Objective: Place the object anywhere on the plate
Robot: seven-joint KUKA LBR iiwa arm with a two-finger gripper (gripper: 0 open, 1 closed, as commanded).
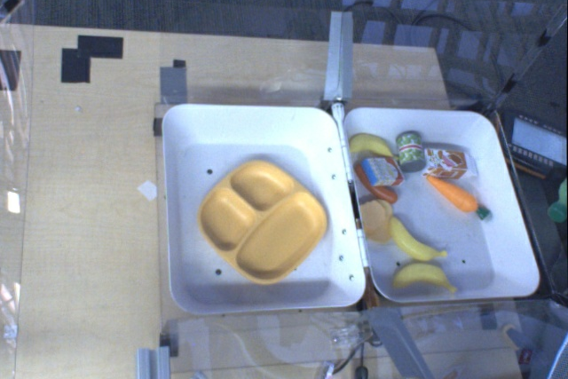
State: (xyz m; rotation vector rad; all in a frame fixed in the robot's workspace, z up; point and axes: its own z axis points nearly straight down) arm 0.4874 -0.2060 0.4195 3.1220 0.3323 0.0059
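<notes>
A yellow plate with three compartments lies in the left bin, slightly toward six o'clock. In the right bin, bananas sit nearest, a carrot and packet farther, and a can toward twelve o'clock.

Lab: bench, twin white bins

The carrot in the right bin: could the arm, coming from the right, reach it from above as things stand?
Probably yes. The carrot lies with open bin floor on its right and nothing on top; only the brown packet sits close at its upper end.
</notes>
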